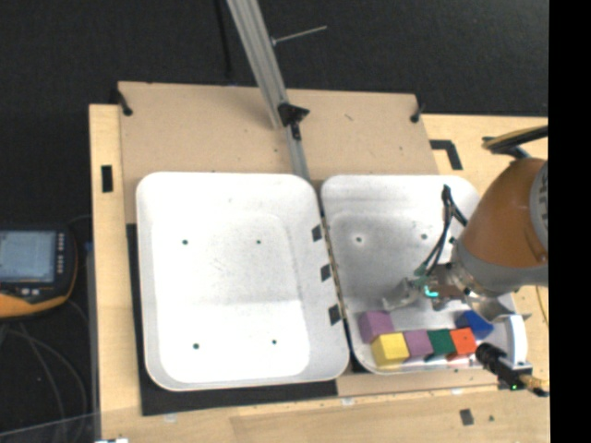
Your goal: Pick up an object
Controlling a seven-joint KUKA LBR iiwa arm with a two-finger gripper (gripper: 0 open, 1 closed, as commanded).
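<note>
Coloured blocks (420, 341) cluster beside the jaws (417, 291) in right bin (369, 212).

Robotics lab, plywood bench (259, 127), white bins (222, 275), handheld controller (32, 266)

Two bins sit side by side on the bench (388, 109). The blocks (420, 340) cluster along the right bin's (369, 201) near edge (some touching); the gripper (416, 291) hangs just behind them.
</note>
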